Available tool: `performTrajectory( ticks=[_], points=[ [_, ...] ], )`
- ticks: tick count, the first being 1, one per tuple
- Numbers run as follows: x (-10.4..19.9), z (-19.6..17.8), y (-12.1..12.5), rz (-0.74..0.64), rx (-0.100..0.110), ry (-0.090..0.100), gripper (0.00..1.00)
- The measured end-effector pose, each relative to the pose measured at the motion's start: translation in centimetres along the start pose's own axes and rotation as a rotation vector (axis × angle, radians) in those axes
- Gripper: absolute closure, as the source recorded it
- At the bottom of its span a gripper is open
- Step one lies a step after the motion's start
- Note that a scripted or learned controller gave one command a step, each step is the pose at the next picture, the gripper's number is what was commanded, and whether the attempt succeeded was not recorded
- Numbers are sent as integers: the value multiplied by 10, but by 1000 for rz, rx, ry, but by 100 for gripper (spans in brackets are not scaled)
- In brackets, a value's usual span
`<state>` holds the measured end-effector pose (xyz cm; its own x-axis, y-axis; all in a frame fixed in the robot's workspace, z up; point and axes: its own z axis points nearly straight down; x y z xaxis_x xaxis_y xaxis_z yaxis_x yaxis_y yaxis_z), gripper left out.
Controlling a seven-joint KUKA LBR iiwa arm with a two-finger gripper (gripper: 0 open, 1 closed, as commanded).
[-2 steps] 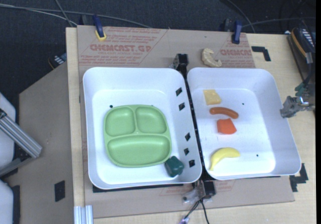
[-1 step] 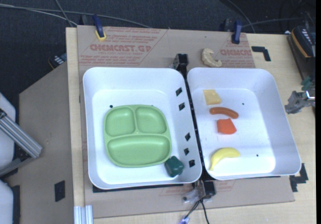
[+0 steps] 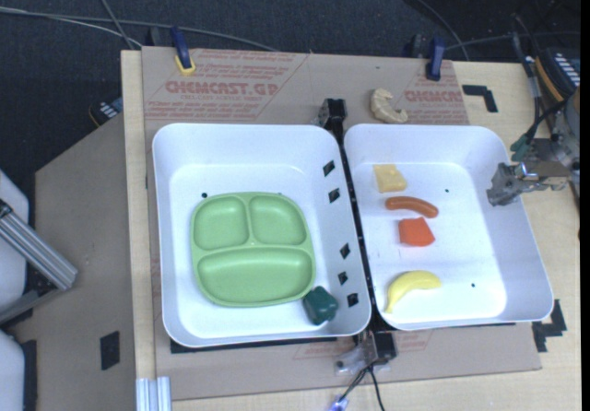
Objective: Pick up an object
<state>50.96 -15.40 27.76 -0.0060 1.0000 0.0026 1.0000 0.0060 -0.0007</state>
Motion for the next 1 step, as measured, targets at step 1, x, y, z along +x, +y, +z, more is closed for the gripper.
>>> performTrajectory(
  ticks=[1],
  points=[
    [42, 14, 13, 2, 2, -1, 100]
  ],
)
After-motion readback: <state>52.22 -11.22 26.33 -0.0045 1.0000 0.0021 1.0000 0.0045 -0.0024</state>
